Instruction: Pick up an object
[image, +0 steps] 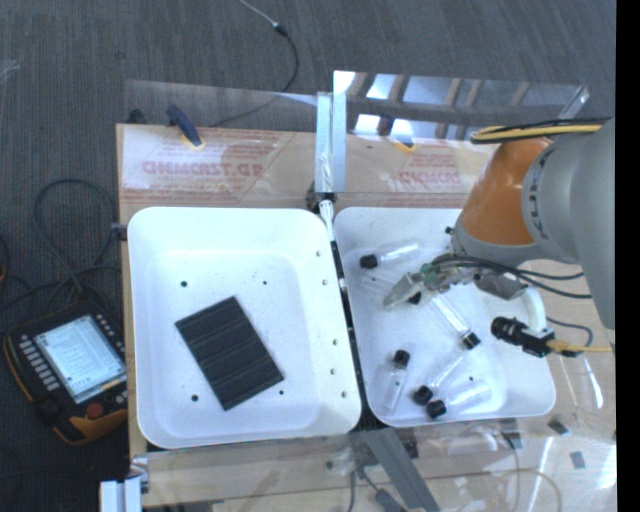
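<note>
Camera view: the gripper (412, 290) hangs low among clear vials (455, 320) in the right bin (352, 300) — its state cannot be told; red bench (200, 165) lettering — unreadable.

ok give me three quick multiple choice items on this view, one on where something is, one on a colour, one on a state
1. Where does the dark ribbed slab lie?
A. left bin
B. right bin
C. on the floor

2. What colour are the caps on the clear vials?
A. red
B. black
C. white

3. How does the slab rest?
A. standing on edge
B. flat, askew to the bin walls
C. leaning on a vial

Answers:
1 A, it sits on the left bin floor.
2 B, each cap shows black.
3 B, its broad face is up, its edges slanted.
</note>
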